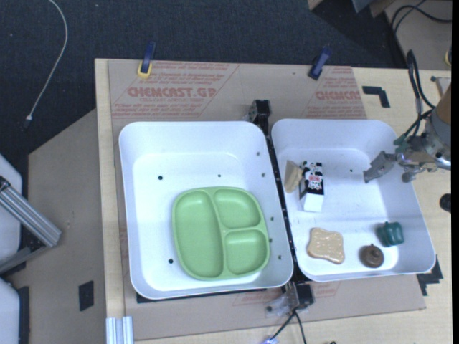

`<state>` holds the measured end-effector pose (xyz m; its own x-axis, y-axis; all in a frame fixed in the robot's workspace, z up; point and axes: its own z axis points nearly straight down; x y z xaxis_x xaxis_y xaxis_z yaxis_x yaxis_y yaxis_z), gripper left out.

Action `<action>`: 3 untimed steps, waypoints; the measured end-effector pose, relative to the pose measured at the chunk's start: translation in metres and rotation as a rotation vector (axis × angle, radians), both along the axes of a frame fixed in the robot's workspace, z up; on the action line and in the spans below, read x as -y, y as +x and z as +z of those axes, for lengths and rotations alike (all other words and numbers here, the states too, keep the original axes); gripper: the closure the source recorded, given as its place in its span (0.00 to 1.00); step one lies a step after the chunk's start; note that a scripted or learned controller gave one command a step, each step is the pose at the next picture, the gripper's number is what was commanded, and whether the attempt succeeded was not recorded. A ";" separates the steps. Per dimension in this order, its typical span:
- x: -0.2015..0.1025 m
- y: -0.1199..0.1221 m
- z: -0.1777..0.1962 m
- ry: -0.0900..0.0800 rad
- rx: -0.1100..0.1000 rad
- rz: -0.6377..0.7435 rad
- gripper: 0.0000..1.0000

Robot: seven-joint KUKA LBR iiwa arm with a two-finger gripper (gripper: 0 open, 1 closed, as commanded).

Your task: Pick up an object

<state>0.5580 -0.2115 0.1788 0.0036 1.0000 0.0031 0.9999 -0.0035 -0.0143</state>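
Nearest the camera, at the bottom edge of the view, a small black clamp (301,294) sits at the front of the bench (107,192), between two shallow white bins.

The left bin (136,192) holds one thing: a green divided plate (219,231) with three compartments, lying flat in the bin's front half.

The right bin (409,206) holds five small things. A tan wedge (291,175) leans near the bin's left wall. Just beside it is a white carton with a black-and-white print (313,185), its long axis running front to back. Toward the front lie a beige, toast-like slab (325,245), a small round brown piece (371,255) and a small teal object (391,233).

The tool (391,165) reaches in from the right, over the right bin's back right corner, with one grey finger (376,168) pointing left and down into the bin. Nothing can be seen between the fingers, and how far apart they are cannot be told.

No particular object is named for picking. The teal object lies closest, toward the front of the bin from the tool; the carton lies to the tool's left, well apart from it. Either seems reachable, the teal one with the shorter move.
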 end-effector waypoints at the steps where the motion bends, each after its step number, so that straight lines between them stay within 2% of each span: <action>1: -0.001 0.004 0.008 -0.003 0.015 0.004 0.00; 2: -0.007 0.009 -0.051 -0.001 0.008 0.006 0.00; 3: -0.008 0.009 -0.095 -0.002 0.011 0.004 0.00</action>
<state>0.5665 -0.2035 0.0838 0.0001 1.0000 0.0013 1.0000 0.0000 -0.0029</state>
